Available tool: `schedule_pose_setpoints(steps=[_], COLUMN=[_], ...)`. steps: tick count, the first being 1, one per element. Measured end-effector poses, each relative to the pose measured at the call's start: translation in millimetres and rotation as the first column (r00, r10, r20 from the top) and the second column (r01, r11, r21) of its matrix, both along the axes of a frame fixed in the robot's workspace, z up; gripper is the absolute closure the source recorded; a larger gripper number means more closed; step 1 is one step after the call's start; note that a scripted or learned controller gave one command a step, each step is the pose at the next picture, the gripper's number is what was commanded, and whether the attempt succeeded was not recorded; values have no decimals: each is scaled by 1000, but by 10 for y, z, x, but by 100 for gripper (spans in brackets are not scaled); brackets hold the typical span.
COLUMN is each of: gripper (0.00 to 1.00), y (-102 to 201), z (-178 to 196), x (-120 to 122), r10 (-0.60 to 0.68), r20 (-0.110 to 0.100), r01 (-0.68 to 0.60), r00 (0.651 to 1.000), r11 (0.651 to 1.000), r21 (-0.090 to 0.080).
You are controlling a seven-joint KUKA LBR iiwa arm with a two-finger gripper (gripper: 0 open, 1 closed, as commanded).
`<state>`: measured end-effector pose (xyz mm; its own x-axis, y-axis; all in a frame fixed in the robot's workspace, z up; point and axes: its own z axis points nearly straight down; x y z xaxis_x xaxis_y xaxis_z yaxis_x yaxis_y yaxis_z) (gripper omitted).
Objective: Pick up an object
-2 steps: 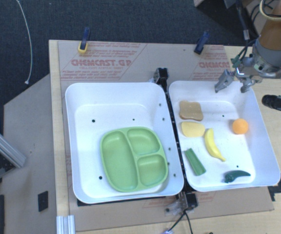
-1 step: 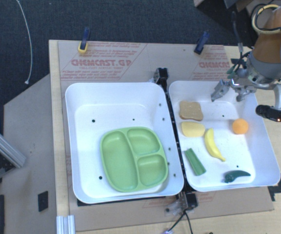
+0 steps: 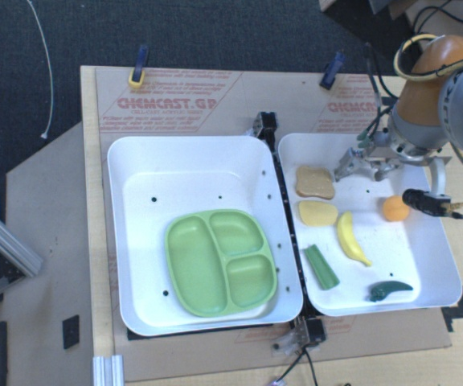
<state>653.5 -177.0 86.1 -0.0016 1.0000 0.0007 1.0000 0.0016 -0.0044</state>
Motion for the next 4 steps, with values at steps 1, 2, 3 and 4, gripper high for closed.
schedule_pose_setpoints(steps=[1,2,3,4], gripper=[0,100,100,100], y=[5,6,-95,-156], z=[-12,97,634,1121], x=[1,9,7,-40], r10=[0,1,-2,-1], r20=[1,4,11,11], r01=[0,-1,2,2], r00=[1000,1000,1000,1000], r11=[1000,1000,1000,1000], r21=[0,-1,-3,-4])
